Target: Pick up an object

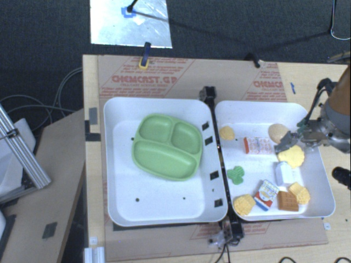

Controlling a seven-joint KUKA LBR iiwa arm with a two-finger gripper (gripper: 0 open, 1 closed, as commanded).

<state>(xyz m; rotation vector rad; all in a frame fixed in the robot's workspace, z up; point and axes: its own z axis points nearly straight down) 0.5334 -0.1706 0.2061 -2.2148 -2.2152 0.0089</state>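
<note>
Toy food is seen nearest the lens, along the front of the right bin: waffle, small carton, yellow round pc. Gripper sits over the yellow chip-like pc by the far right wall; fingers look slightly spread, nothing seen pinched. Pc is judged light, stiff, slick plastic; best taken across its edges. "CHEMCAST GP" is read on the board.

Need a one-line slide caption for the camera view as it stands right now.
Arm's tool poised over toy foods in the right bin, beside a yellow piece; green divided plate sits in the left bin.
</note>
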